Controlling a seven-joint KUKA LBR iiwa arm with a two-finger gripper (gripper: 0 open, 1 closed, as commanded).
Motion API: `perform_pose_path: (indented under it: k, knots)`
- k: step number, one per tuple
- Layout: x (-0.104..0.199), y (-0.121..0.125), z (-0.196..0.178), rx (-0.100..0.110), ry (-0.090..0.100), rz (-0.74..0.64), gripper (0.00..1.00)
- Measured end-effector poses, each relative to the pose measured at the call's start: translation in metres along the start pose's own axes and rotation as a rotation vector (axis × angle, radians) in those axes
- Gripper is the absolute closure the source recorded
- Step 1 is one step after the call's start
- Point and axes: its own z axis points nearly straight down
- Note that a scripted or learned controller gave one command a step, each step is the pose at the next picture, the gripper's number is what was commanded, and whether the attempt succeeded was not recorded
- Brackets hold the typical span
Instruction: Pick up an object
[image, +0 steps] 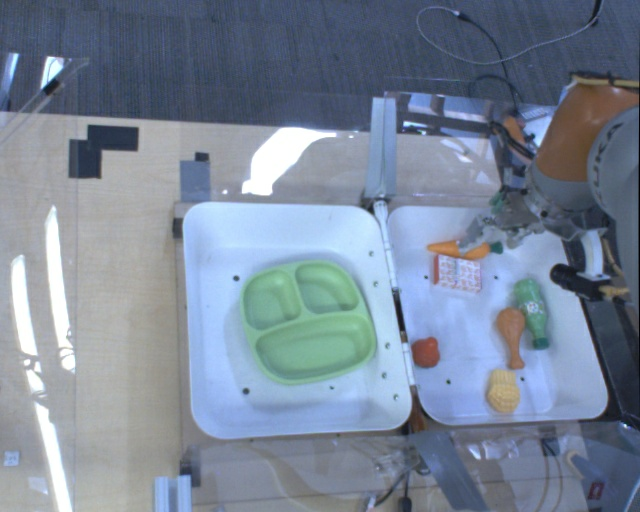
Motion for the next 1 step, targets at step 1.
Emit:
perform_pose_path:
  k: [1]
  knots:
    - [0.0257, 0.0041, 0.0129, -0.017, -0.022, -0.102, 0.00]
